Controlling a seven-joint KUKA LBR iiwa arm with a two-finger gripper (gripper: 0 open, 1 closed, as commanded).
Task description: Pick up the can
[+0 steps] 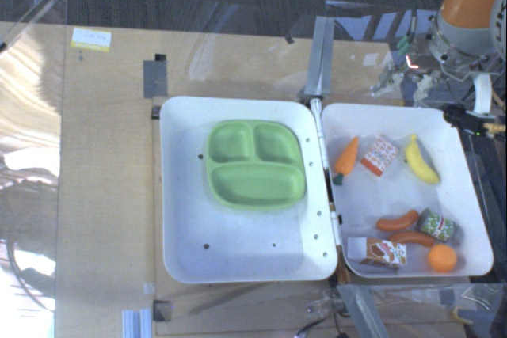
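The can is small, with a green and red label. It lies on its side in the right bin, near the front right, touching the end of a sausage. The arm comes in at the upper right, with its orange band above the grey wrist. My gripper hangs beyond the right bin's back edge, above the bench and well away from the can. Nothing shows in its grasp.
The right bin also holds a carrot, a red and white box, a banana, two sausages, an orange and a small carton. A green divided plate lies in the left bin.
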